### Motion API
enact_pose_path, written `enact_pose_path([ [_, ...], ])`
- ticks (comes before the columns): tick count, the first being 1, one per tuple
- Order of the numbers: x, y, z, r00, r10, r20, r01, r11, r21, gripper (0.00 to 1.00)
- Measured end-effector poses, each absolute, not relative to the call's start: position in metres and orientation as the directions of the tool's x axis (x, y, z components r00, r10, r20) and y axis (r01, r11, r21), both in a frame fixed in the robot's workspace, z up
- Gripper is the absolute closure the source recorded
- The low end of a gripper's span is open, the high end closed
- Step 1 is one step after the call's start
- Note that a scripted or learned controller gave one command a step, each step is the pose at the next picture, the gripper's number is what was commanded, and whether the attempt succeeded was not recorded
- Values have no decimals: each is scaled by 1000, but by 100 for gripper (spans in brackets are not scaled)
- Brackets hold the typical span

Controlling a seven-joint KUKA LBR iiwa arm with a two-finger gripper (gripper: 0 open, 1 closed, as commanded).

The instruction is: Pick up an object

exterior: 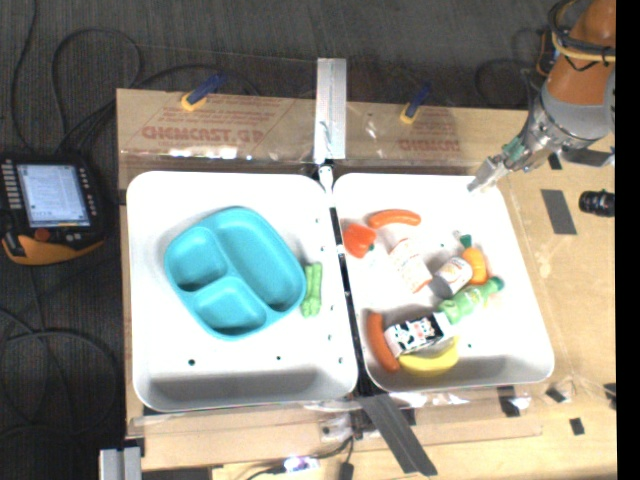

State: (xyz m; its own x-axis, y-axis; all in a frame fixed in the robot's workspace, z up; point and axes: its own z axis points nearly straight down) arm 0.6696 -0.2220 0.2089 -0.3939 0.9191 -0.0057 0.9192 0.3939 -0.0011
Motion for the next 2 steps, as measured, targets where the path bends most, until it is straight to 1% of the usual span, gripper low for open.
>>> enact_pose_path([
  [1, 656, -154, 213, -488, 873, -3, 873, 488, 0, 100],
  [2, 657, -152, 223, -489, 872, -3, 872, 489, 3, 100],
])
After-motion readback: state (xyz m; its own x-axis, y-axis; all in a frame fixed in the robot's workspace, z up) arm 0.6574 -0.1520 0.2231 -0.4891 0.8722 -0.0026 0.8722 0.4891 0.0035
